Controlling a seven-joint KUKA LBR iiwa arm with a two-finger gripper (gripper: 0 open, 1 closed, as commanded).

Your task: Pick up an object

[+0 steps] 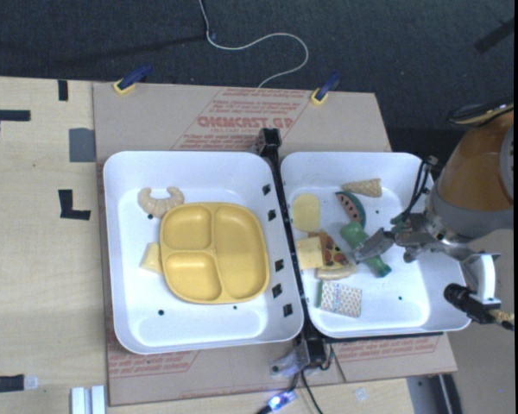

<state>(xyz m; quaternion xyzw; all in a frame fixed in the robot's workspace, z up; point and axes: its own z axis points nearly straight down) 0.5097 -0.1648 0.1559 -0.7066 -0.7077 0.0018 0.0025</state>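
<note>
Cardboard (242, 123) under both bins carries red print reading roughly "CHEMCAST", partly hidden. At the frame's right, the grey arm with its orange band (483, 166) reaches leftward into the right bin (414, 309); its gripper (373, 247) sits low over a green toy (363, 244) among the small food pieces at center-right, grip undeterminable. A yellow divided plate (214, 253) fills the left bin (125, 231).
</note>
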